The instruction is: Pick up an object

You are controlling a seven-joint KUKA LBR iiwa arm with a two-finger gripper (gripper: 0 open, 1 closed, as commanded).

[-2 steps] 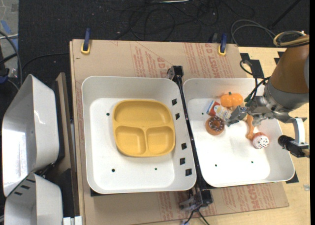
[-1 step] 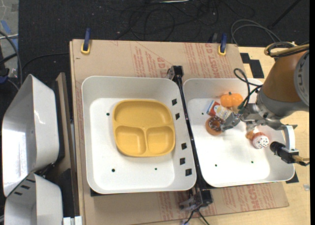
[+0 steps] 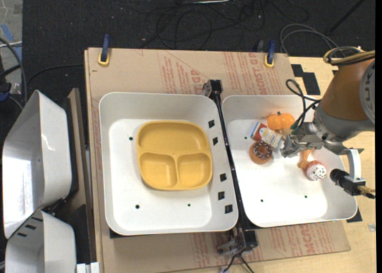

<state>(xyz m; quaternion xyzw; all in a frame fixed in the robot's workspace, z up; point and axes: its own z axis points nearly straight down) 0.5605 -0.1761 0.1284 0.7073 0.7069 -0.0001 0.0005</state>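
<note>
While I am hovering the gripper in the right bin, I cannot tell its finger state; the small packet is lying just left, touching the doughnut.

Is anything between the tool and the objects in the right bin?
Nothing visible. The tool sits low in the right white bin, right beside the small packet, round orange fruit and brown chocolate doughnut.

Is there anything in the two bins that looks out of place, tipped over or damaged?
Nothing stands out. The yellow divided plate lies flat in the left bin. The small objects, among them an orange ball, sit clustered in the right bin near the gripper.
</note>
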